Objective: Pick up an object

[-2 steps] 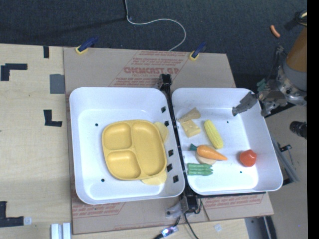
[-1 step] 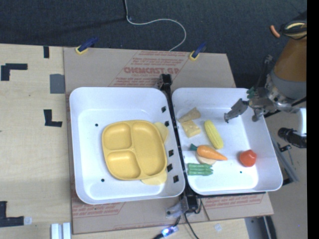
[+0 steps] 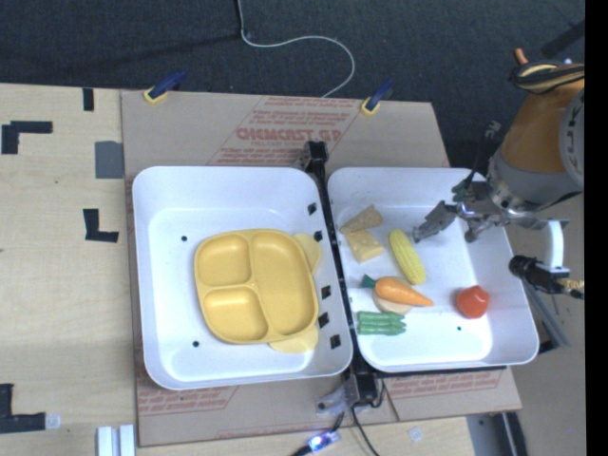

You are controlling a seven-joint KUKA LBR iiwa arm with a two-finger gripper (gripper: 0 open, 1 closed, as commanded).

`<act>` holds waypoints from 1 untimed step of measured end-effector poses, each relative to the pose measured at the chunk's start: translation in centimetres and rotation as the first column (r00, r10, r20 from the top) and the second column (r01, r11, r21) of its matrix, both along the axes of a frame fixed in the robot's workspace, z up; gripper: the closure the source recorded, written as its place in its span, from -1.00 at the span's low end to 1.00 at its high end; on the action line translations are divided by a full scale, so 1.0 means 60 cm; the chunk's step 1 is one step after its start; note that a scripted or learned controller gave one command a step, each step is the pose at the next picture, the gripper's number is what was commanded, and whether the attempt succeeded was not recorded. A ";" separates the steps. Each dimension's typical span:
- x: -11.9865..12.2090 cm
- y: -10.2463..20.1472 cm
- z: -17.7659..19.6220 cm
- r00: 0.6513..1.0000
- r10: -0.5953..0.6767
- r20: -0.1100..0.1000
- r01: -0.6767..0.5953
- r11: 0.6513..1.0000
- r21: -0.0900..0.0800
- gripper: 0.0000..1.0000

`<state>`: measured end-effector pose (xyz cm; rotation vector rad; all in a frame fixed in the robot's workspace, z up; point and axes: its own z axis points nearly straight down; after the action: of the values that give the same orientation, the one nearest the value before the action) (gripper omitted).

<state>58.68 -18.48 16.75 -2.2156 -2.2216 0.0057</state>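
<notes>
The bench (image 3: pixel 57 283) carries two shallow white bins side by side; the left bin (image 3: pixel 161 255) holds a yellow divided tray (image 3: pixel 255 285), by far the biggest piece here, with a pale flat shape poking out beneath its lower right edge; the right bin (image 3: pixel 503 335) holds the small stuff, and the grey arm (image 3: pixel 541 155) leans in over its upper right corner; the tool (image 3: pixel 439 222) hangs above the bin's upper middle, and I cannot tell from here whether it is spread or closed; nothing sits in it. The corn cob (image 3: pixel 407 256) lies just below and to the left of the tool, the nearest candidate; beside it two tan cracker-like pieces (image 3: pixel 363 234); lower down a carrot (image 3: pixel 403 292) resting on a pale round piece, a green bean pod (image 3: pixel 380 324) near the bin's lower left, and a red tomato (image 3: pixel 471 301) apart to the right. The corn looks like light, stiff toy plastic, probably slick; I'd pinch it across its narrow middle, square to its length, since the tapered ends could squirt out.
</notes>
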 end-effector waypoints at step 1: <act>-0.013 -0.002 -0.103 1.000 -0.001 -0.002 0.001 1.000 0.001 -1.00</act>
<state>57.90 -18.63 10.54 -2.2160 -2.2190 0.0070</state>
